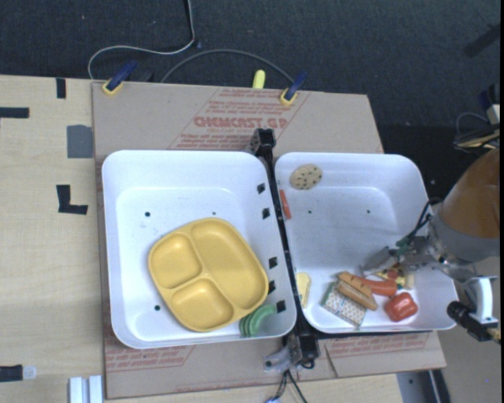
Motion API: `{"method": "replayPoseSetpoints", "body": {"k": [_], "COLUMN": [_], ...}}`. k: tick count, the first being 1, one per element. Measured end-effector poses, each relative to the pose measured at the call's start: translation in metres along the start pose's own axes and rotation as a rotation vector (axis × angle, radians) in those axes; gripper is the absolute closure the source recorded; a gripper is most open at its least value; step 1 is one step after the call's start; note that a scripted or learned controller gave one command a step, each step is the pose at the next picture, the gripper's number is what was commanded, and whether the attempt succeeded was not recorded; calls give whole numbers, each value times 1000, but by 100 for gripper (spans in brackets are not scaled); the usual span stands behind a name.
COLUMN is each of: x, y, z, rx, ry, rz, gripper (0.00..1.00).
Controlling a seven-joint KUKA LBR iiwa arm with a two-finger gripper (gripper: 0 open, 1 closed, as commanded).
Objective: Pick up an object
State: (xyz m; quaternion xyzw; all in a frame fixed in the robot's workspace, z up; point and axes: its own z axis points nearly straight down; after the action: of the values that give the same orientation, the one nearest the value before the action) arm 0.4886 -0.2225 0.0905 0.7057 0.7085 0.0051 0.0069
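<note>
The right bin (pixel 353 187) holds a cluster of toy food near its front right. There is a hot dog (pixel 357 290), a speckled cracker-like slab (pixel 344 307), a red strawberry-like piece (pixel 401 307) and an orange-red piece (pixel 385 285). A round cookie (pixel 306 175) lies alone at the bin's far left corner. My gripper (pixel 390 259) reaches in from the right and hovers low just above and behind the orange-red piece, close to the food cluster. I see nothing held in it.
The left bin (pixel 126 183) bears a yellow divided plate (pixel 207 272) and a green piece (pixel 257 320) at its front right corner. The grey arm with its orange band (pixel 475 204) stands over the right bin's right wall. A black divider clip (pixel 263 143) sits between the bins.
</note>
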Motion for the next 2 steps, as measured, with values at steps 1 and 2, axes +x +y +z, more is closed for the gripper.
{"method": "replayPoseSetpoints", "body": {"k": [1,2], "x": [-4,-4], "y": [3,3], "z": [-13,-12], "rx": [-6,-6], "ry": [-10,-10], "rz": [1,1], "gripper": [100,0]}}
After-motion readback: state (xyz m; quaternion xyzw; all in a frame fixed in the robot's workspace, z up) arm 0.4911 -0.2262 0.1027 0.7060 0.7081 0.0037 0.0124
